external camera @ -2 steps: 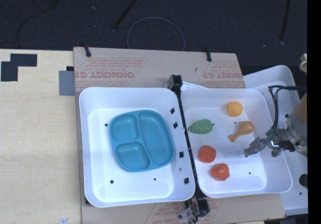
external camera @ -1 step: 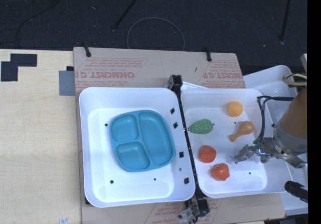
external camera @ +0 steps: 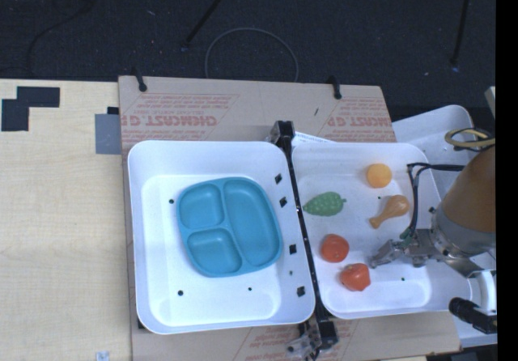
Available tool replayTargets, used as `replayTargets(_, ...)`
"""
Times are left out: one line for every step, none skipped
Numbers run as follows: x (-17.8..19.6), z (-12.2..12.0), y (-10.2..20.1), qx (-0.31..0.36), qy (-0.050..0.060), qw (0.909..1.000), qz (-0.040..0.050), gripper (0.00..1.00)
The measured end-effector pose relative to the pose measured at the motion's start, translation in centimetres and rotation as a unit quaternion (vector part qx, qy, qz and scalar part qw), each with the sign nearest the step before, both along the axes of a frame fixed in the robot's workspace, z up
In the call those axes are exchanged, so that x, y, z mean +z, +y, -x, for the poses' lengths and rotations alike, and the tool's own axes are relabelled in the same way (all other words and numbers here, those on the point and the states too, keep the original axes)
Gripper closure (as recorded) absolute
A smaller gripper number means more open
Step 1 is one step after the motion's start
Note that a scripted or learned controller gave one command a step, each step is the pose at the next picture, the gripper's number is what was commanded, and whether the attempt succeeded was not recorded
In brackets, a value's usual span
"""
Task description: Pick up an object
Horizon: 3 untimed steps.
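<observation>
Lowest in the right bin (external camera: pixel 336 303), a red strawberry-like toy (external camera: pixel 354 277) lies at seven o'clock from the gripper (external camera: pixel 387 254), whose fingers look spread, holding nothing; centre over it before closing.

Dark carpet (external camera: pixel 340 11) with cables (external camera: pixel 251 56) lies toward 12 o'clock; a pale wooden desk (external camera: pixel 57 230) spreads at 9 o'clock.

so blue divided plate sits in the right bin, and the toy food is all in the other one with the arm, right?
Not quite. The camera view shows the blue divided plate in the left bin. The toy food lies in the right bin, where the arm reaches in.
</observation>
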<state>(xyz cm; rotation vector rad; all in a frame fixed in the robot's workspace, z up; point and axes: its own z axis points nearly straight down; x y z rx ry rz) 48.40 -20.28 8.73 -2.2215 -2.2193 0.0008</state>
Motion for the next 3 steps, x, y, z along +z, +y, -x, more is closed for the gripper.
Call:
replayTargets(1.2,-0.1,-0.1,-0.002,-0.001,1.0000,-0.0003,1.00)
replayTargets(6.5,-1.2,-0.4,0.001,-0.002,1.0000,0.0009,1.00)
replayTargets(11.8,-1.3,-0.5,0.001,-0.002,1.0000,0.0009,1.00)
